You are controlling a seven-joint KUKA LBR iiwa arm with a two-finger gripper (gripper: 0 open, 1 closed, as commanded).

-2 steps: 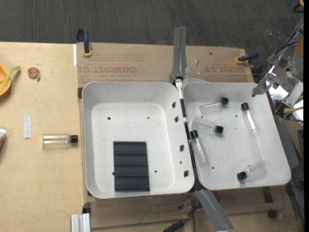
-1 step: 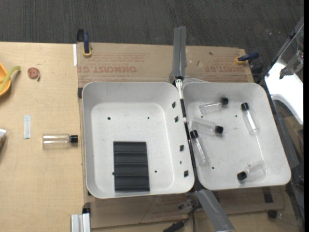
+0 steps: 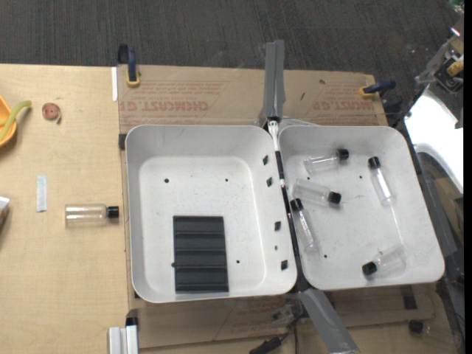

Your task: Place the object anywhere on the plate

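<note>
A black ridged plate (image 3: 199, 254) lies flat in the left bin (image 3: 144, 198), near its front wall. The right bin (image 3: 413, 198) holds several clear vials with black caps. One vial (image 3: 324, 161) lies near the back and another (image 3: 317, 193) just in front of it. A third vial (image 3: 303, 226) lies along the left wall. Further right lies a vial (image 3: 380, 181) pointing front to back, and one more vial (image 3: 385, 262) rests at the front right corner. All vials lie on their sides, apart from each other.
On the wooden bench left of the bins lies a spare clear vial (image 3: 90, 212), with a yellow object (image 3: 7, 120) and a small reddish disc (image 3: 50, 110) further back. Blue clamps (image 3: 127, 56) hold the cardboard sheet (image 3: 221, 98) under the bins.
</note>
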